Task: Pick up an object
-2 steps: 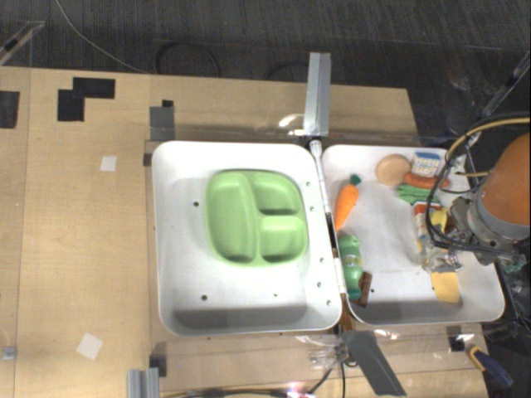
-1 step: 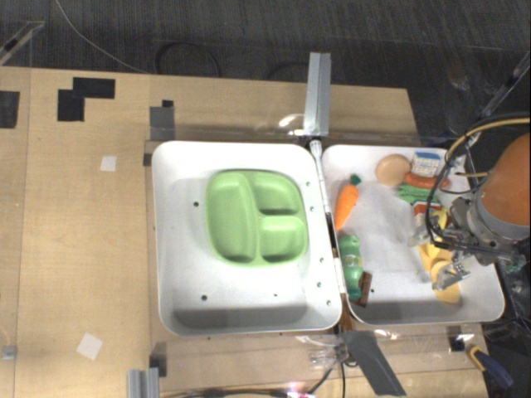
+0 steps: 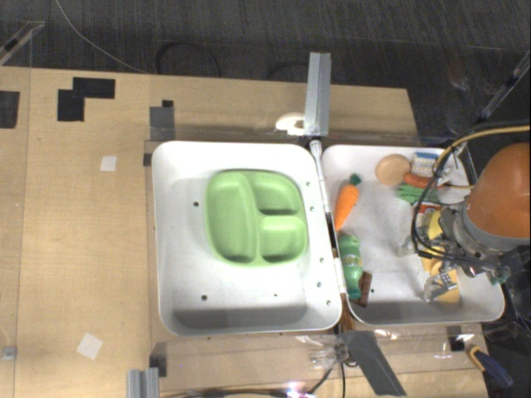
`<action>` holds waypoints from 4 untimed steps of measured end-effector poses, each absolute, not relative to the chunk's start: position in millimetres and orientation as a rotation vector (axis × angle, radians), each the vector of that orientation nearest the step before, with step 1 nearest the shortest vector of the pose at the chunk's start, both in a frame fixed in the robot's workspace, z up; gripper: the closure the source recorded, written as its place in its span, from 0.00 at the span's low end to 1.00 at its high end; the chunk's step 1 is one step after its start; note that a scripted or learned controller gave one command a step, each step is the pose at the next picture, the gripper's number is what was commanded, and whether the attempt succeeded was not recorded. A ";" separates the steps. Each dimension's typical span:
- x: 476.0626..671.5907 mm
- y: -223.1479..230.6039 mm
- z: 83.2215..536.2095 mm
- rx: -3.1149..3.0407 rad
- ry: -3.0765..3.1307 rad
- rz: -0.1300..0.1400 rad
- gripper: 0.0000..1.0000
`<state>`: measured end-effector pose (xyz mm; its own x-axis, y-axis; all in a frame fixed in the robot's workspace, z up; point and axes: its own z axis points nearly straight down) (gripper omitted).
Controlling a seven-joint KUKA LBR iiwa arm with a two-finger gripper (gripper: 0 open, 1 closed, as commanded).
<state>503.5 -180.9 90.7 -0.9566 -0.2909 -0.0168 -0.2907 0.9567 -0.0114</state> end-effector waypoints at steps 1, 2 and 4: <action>508.4 -194.4 90.9 -1.169 2.896 -0.017 0.00; 499.4 -204.7 90.9 -1.347 2.819 -0.017 0.00; 495.2 -205.0 91.1 -1.473 2.755 -0.023 0.00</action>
